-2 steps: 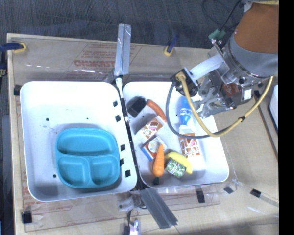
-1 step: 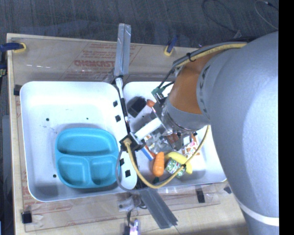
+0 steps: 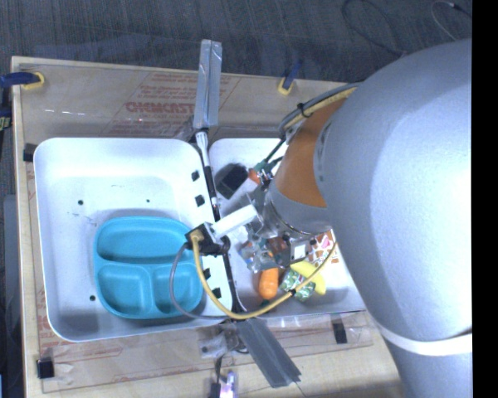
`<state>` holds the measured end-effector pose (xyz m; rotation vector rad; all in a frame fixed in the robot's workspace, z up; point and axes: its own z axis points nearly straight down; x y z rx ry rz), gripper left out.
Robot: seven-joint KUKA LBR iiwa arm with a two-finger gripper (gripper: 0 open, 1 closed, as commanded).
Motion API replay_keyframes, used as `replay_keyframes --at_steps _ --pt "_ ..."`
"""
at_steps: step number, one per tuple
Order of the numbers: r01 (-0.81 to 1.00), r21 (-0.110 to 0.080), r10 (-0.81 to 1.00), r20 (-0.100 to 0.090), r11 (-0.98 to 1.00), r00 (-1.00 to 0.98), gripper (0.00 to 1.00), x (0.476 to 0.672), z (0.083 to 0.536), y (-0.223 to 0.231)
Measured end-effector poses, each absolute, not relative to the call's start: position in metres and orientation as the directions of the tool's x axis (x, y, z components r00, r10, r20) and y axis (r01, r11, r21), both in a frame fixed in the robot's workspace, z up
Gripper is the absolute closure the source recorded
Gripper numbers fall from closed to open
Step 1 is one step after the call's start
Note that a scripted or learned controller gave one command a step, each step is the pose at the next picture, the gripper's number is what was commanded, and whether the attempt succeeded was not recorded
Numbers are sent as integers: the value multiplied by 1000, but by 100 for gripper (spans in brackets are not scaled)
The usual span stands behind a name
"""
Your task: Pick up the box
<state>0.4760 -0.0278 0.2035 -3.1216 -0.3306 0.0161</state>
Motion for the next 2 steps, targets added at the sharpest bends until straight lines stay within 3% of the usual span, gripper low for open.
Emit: replay_keyframes --at_steps 1,2 --pt "429 -2 429 -4 -903 903 100 478 243 12" --pt "436 -5 436 -11 -900 900 100 479 250 13"
